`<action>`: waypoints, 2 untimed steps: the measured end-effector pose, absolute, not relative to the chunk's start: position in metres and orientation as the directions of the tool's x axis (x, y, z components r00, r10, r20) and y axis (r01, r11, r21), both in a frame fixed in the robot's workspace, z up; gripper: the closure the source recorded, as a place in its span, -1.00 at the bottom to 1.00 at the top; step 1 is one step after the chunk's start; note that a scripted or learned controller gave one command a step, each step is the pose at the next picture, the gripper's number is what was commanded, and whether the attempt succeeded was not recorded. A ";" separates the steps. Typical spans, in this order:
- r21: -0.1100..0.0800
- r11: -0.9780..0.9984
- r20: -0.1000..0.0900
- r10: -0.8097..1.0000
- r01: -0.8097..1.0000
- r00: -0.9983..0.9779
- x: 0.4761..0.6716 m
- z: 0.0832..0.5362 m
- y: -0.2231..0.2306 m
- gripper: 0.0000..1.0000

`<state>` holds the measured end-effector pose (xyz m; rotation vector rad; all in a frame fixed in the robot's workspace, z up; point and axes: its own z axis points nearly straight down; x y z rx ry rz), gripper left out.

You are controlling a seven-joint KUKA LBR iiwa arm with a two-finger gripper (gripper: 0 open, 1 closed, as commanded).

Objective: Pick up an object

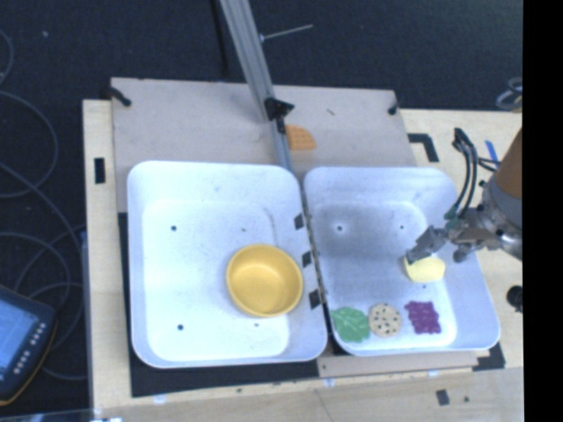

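Note:
My gripper [438,251] hangs over the right side of the right bin [369,192], with the arm coming in from the right edge. Directly under and slightly in front of it lies a pale yellow rounded object [426,270] on the bin floor; whether the two touch is unclear. Along the bin's front edge sit a green leafy piece [352,323], a round cookie with dark chips [383,320] and a purple grape cluster [423,316]. A yellow bowl [264,280] stands upright in the left bin [176,200], near its right front part.
A slanted metal pole [251,51] rises from behind the bins' shared wall. A small orange item [299,138] lies on the board behind the bins. Cables and a screen [18,341] are off the bench to the left.

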<state>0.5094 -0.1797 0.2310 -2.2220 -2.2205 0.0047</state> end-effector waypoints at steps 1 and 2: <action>-0.003 -0.002 -0.002 1.000 1.000 0.002 0.511 0.188 -0.179 -1.00; -0.005 -0.001 -0.001 1.000 1.000 0.001 0.508 0.126 -0.185 -1.00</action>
